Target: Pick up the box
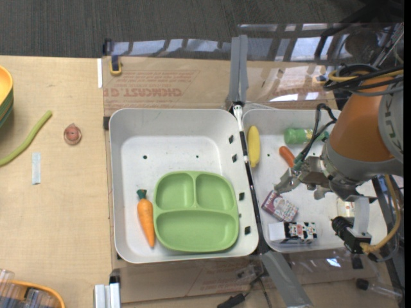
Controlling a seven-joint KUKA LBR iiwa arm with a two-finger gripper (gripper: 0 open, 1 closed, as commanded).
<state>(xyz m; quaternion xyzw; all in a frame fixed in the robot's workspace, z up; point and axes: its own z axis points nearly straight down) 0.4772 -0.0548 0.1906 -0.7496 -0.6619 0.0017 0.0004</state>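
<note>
I see 2 shallow white plastic bins side by side on the bench. The left bin (122,172) contains a light green 3-compartment plastic plate (194,212) near its front, with an orange toy carrot with a green top (146,219) lying just beside the plate's left edge, tip toward the front wall.

The right bin (273,117) contains the task item: a small white cardboard box with black and red print (293,231), lying flat near the bin's front wall. Just beyond it, toward the bin's middle, lies a small pink-and-white printed packet (280,205), tilted; I cannot tell whether it touches the box. A yellow toy banana (254,145) lies along the bin's left wall. A small orange-red carrot-like piece (286,155) sits to the right of the banana, and a green bottle-shaped item (298,135) lies near the back wall.

The grey arm with its orange band (359,130) reaches in from the right, above the right bin. The 2-finger gripper (302,179) hangs over the bin's middle, above and apart from the box, near the packet. I cannot tell whether the gripper is spread or closed; I see nothing held in it.

On the tan bench surface (51,223) left of the bins I note a green bean-like strip (27,140) and a small pink round item (72,134).
</note>
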